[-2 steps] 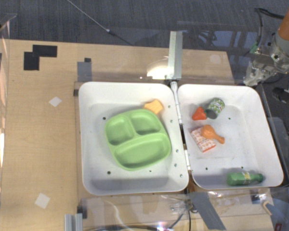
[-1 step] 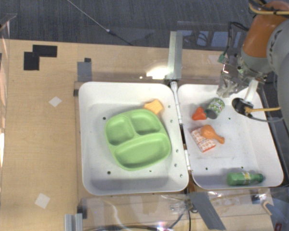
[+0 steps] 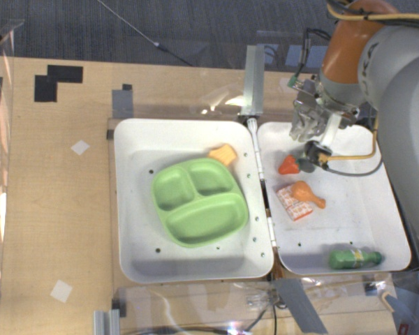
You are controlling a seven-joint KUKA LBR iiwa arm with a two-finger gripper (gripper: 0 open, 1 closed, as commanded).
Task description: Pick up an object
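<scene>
**Two bins, arm poised over the right one**

One grey arm [image 3: 398, 82] enters from three o'clock, its orange band [image 3: 346, 37] high at about one o'clock of the view, and the wrist bends down toward the upper-left part of the right bin [image 3: 349, 236]. The gripper [image 3: 304, 132] hangs over that bin's back corner, near the divider between the bins; whether its fingers are parted or closed cannot be told from this angle, and nothing is seen between them. A yellow cable loops off the wrist toward three o'clock.

Just beside the gripper, at its six o'clock, lies a small red piece [image 3: 288, 165]. Further toward six o'clock sit an orange toy drumstick [image 3: 306, 192] and a red-and-white packet [image 3: 293, 204], touching each other. A green bottle [image 3: 355, 258] lies on its side along the bin's front edge, at about five o'clock, well apart from the others.

The middle and right side of the right bin's floor are bare, leaving open room at three o'clock of the drumstick. The red piece lies fairly near the left wall.

In the left bin [image 3: 133, 187] a green divided tray [image 3: 199, 201] rests tilted at the centre, with an orange-yellow block [image 3: 224, 154] at its one o'clock, touching the tray's rim. Bare floor runs along this bin's left and front edges.
</scene>
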